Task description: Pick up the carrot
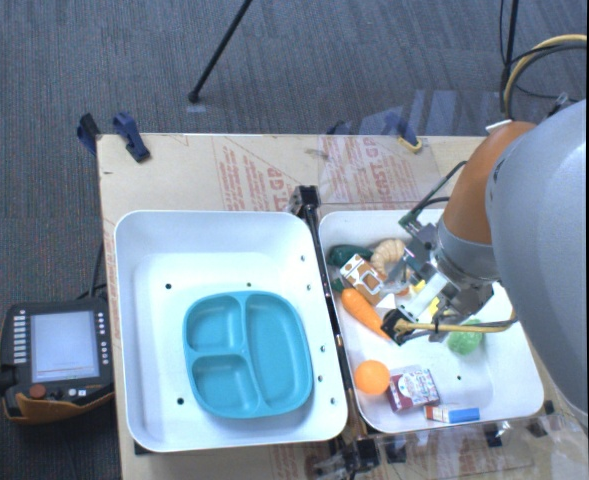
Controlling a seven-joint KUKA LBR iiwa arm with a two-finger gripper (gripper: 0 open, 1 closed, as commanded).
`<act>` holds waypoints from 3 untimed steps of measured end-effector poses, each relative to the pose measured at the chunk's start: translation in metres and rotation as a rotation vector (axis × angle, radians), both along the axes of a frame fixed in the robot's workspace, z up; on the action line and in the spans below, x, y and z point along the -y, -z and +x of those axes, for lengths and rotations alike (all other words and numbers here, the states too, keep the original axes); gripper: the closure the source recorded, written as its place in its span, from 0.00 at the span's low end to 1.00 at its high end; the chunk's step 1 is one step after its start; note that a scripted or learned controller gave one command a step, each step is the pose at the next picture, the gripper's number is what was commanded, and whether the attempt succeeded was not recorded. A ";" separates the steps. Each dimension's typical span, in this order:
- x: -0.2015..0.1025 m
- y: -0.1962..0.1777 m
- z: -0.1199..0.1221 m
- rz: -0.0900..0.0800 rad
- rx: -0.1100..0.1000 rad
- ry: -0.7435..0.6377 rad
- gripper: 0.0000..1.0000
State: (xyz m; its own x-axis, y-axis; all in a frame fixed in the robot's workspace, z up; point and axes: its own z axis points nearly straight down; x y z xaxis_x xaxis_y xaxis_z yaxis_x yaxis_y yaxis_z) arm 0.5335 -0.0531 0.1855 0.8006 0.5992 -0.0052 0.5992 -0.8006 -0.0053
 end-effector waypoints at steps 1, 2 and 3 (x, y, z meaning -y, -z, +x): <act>0.054 0.098 -0.023 -0.001 0.003 0.256 0.00; 0.001 -0.004 0.006 0.002 0.009 0.348 0.00; -0.077 0.000 -0.014 0.000 -0.003 0.433 0.00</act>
